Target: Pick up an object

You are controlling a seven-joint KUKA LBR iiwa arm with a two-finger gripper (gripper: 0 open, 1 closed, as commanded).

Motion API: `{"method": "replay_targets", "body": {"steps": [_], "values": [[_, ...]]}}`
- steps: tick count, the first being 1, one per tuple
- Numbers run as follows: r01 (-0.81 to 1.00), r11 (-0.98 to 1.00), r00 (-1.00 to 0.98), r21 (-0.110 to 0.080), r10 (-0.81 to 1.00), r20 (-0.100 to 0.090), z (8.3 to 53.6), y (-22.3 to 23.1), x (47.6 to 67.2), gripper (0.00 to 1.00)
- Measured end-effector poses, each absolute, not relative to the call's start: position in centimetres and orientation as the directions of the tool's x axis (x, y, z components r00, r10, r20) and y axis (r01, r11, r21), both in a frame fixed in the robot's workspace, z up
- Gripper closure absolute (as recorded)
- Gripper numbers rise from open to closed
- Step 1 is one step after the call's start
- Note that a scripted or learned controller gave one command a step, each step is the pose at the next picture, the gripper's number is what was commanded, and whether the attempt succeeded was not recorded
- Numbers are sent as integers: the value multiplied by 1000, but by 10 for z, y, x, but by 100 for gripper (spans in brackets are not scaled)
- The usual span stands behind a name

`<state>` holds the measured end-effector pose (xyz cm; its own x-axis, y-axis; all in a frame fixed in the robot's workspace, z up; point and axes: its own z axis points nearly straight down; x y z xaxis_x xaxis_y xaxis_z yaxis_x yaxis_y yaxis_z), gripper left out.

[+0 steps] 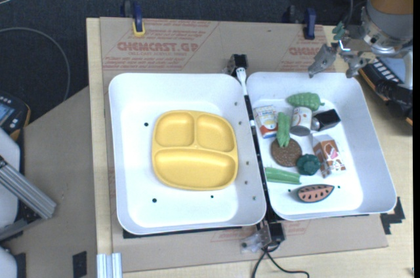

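Toy food pieces are waiting in the right white bin (367,139).
End effector (335,59) is hovering open and empty above its far edge; the green plastic pea pod (283,129) looks light, stiff, graspable across its narrow middle.

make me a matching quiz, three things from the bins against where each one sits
Things:
1. yellow divided plastic tray
2. toy watermelon slice
3. leafy green toy vegetable

Places:
A. far end of the right bin
B. near end of the right bin
C. middle of the left bin

Pairs: 1-C, 2-B, 3-A
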<state>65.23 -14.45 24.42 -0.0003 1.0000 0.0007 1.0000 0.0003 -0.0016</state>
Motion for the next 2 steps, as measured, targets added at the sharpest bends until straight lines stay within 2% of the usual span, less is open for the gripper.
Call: {"method": "replay_targets", "body": {"steps": [1, 2], "values": [[1000, 2, -2, 15, 1000, -5, 105, -174, 616, 0], [1000, 6, -6, -2, 1000, 4, 129, -108, 588, 0]]}}
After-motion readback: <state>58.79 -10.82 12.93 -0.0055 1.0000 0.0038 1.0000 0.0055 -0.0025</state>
